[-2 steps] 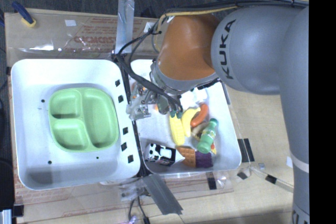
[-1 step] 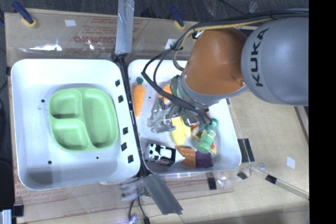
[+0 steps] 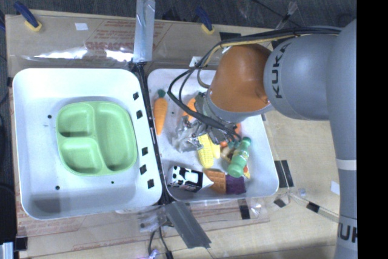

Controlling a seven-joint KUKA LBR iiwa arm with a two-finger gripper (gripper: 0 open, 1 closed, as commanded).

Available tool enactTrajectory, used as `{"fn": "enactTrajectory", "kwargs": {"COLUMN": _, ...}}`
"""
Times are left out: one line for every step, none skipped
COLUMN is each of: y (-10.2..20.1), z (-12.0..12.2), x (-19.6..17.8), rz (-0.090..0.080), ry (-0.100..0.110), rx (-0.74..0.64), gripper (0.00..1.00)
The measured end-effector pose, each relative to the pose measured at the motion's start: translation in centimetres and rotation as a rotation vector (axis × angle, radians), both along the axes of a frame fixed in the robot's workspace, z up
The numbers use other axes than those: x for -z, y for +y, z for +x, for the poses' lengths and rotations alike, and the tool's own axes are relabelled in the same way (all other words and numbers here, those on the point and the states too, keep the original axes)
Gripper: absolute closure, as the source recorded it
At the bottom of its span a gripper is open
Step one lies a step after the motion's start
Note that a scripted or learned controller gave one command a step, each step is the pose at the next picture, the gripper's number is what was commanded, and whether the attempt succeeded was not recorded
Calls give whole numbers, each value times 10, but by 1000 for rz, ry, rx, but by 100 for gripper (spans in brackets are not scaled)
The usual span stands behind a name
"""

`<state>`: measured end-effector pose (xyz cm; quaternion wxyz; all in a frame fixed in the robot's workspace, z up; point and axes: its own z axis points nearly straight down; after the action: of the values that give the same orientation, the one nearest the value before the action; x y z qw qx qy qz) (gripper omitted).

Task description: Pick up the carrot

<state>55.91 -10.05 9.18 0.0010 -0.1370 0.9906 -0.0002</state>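
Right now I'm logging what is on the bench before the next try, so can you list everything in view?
Left bin: one, white, left side of bench.
Right bin: one, white, beside it.
Tray: one, light green, three compartments, in left bin.
Carrot: one, orange with green top, along right bin's left wall.
Corn: one, yellow, middle of right bin.
Bottle: one, green, right of the corn.
Black and white item: one, right bin's near edge.
Clamps: two, blue and yellow, on the far cardboard edge.
Arm: one, grey with orange band, over right bin.
Gripper: one, metallic, right of the carrot.
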Motion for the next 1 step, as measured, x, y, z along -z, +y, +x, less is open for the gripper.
{"fn": "enactTrajectory", "kwargs": {"y": 1, "z": 0, "x": 0, "rz": 0, "ry": 1, "rx": -1, "gripper": 0}}
